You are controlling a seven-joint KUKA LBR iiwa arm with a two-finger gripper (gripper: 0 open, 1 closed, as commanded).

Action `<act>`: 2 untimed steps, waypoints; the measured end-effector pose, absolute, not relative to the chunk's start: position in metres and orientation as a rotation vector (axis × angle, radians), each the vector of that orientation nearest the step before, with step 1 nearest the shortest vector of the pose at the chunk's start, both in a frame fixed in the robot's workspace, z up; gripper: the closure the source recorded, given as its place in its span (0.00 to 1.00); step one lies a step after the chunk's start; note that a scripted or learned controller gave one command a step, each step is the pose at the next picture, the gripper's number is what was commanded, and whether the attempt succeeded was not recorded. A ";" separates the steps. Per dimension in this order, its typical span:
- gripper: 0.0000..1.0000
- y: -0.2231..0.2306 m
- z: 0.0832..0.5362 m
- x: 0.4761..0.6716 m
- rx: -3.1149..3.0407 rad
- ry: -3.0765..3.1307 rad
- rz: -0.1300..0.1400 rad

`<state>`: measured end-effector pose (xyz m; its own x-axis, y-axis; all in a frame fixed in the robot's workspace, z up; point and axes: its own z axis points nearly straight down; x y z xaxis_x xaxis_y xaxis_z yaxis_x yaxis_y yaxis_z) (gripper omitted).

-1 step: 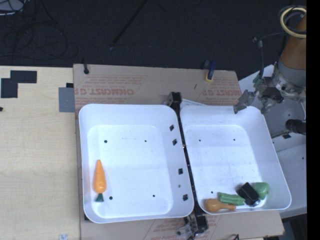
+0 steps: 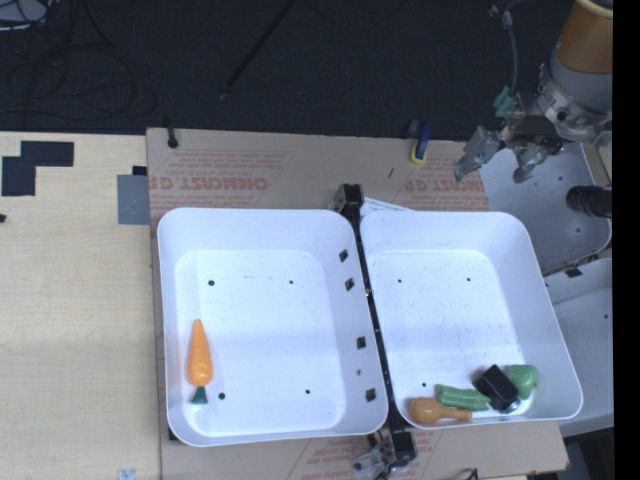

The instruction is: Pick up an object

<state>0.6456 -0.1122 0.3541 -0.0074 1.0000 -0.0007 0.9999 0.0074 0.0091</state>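
In the left bin (image 2: 250, 230) a carrot (image 2: 199, 354) lies alone near the near-left corner, orange body pointing away, small green stub (image 2: 200, 395) toward the near wall; it looks like a light, stiff plastic toy, smooth and likely a bit slippery, and its tapered form suggests gripping across the thick lower half, where the sides are closest to parallel. The right bin (image 2: 440, 230) holds a tight cluster along its near wall: an orange pear-shaped piece (image 2: 436, 411) at the left, a green pod (image 2: 462, 397) just beside it, a black block (image 2: 496, 387) resting against or over the pod, and a rounded green piece (image 2: 521, 377) touching the block on the right. These also look light and rigid, but they crowd each other and the wall, so fingers would find little room; the carrot, standing well apart from anything, seems the easier target. Far right, beyond the bins, the gripper (image 2: 497, 158) hangs above the bench, its two fingers (image 2: 471, 159) spread apart with nothing between them, well away from every object, so the pick is not yet begun.
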 end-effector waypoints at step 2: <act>1.00 -0.220 0.321 0.601 2.234 2.214 -0.010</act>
<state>0.6006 -0.2200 0.3212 0.0093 1.0000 -0.0021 0.9999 -0.0093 -0.0069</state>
